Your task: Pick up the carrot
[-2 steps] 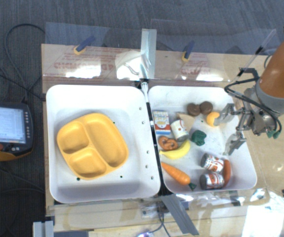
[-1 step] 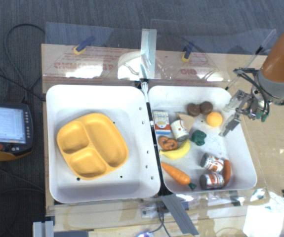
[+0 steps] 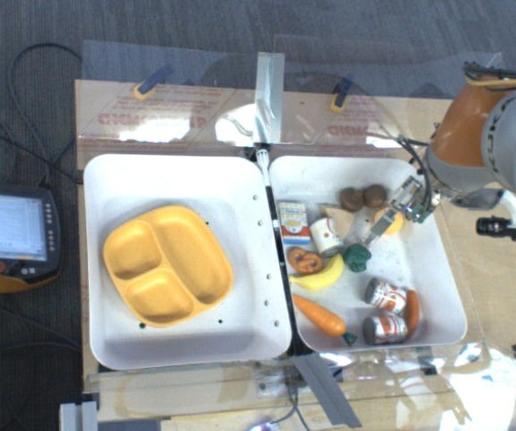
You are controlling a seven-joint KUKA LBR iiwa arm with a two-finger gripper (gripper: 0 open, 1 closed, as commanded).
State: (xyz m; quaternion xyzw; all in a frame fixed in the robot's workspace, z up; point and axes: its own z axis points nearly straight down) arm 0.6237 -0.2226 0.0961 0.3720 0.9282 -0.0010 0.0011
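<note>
carrot waiting by the near wall

we are seeing the carrot (image 3: 319, 316) lying in the right bin (image 3: 446, 281), well apart from the gripper (image 3: 379, 225); whether that pincer is spread we cannot tell. we are judging it light, stiff, smooth: pinch mid-body.

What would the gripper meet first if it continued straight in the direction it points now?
Probably the green broccoli piece: the gripper slants down-left toward it. The carrot lies farther along and off that line. Depth is unclear.
</note>
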